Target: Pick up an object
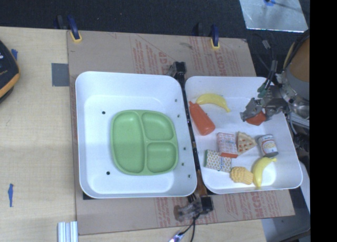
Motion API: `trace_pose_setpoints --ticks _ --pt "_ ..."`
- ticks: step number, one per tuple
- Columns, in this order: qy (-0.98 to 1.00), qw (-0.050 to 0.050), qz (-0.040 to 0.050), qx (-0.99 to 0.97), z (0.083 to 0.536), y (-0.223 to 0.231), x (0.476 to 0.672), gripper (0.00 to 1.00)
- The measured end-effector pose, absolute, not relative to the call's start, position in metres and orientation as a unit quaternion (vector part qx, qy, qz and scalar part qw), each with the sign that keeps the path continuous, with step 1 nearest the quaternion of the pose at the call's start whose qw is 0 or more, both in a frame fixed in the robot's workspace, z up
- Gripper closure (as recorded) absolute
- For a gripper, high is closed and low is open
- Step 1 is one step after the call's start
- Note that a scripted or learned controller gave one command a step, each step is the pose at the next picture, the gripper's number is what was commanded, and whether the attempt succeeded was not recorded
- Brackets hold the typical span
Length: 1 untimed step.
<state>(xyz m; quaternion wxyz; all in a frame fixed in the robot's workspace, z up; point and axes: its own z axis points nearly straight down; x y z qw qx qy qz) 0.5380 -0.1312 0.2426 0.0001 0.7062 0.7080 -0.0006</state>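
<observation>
Leftmost, a green tray (143,142) lies in the left bin (89,130). Across the divide, the right bin (295,178) holds an orange bottle (201,119) slanting from upper left to lower right, a banana (212,100) above it, packets (226,143), a waffle wedge (245,142), a can (267,145), corn (240,174) and a second banana (261,170). At the frame's right, the tool (254,113) sits over a red piece (256,120) near the bin's upper right; whether it is clenched or released I cannot tell.

A robotics lab bench — cardboard sheet (158,51) clamped by blue clips (74,29); two white bins (87,130); toy food (213,100)
</observation>
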Motion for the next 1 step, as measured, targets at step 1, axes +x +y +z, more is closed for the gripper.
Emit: trace_pose_setpoints --ticks 1 --pt "0.709 -0.002 -0.0018 0.705 0.2356 -0.0510 0.5317 1.00"
